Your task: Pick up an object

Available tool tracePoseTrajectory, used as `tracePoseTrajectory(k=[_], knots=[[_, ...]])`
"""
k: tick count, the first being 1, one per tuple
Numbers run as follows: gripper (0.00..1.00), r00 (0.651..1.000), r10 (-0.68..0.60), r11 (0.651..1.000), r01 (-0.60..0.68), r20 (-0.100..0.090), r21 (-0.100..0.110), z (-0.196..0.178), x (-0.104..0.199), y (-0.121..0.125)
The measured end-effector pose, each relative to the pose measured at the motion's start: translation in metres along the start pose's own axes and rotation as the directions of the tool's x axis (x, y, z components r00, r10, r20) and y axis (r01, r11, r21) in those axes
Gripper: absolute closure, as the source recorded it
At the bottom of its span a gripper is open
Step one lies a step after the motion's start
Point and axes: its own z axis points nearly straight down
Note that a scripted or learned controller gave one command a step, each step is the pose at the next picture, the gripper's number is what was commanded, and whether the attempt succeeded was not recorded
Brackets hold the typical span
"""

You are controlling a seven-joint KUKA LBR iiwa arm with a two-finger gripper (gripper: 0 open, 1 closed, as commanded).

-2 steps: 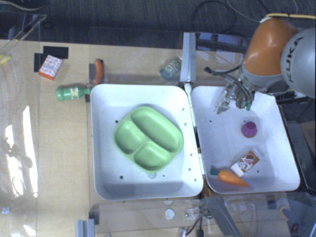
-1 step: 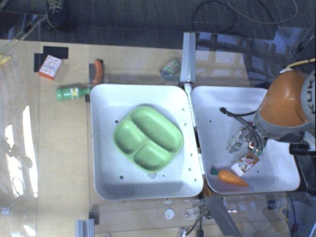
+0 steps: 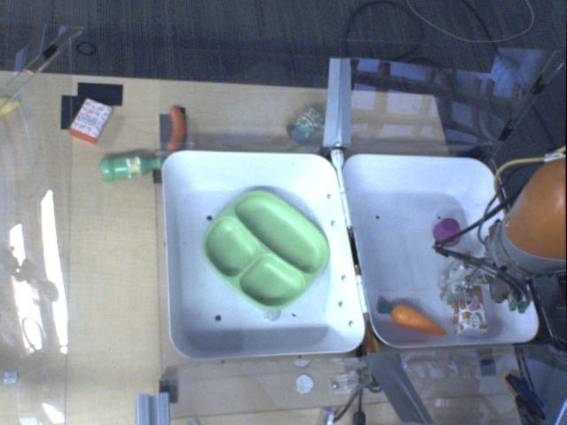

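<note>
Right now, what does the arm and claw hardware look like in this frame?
The arm enters from the right: a rounded orange band over a grey wrist section. Black cables loop around it, with a thin yellow line near the top. The claw below looks like pale metal parts with small dark fittings; finer detail is too blurred.

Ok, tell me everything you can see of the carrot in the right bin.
The carrot is a small orange toy-like piece with a green stub at its left end and a smooth, plastic-looking surface. It lies flat on the floor of the right bin, near the front wall, its point aimed right and slightly forward. Its tip ends close beside a printed packet; whether they touch is unclear.
</note>
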Motion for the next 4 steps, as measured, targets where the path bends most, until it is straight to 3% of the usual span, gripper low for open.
tracePoseTrajectory(k=[1, 2, 3, 4], knots=[[1.00, 0.922, 0.387, 0.922, -0.387, -0.003, 0.000, -0.121, 0.002, 0.044], [1.00, 0.968, 0.251, 0.968, -0.251, -0.009, 0.000, -0.031, -0.112, 0.000], [0.00, 0.968, 0.252, 0.968, -0.252, -0.009, 0.000, -0.032, -0.113, 0.000], [0.00, 0.942, 0.335, 0.942, -0.335, -0.004, -0.002, 0.001, -0.044, -0.008]])
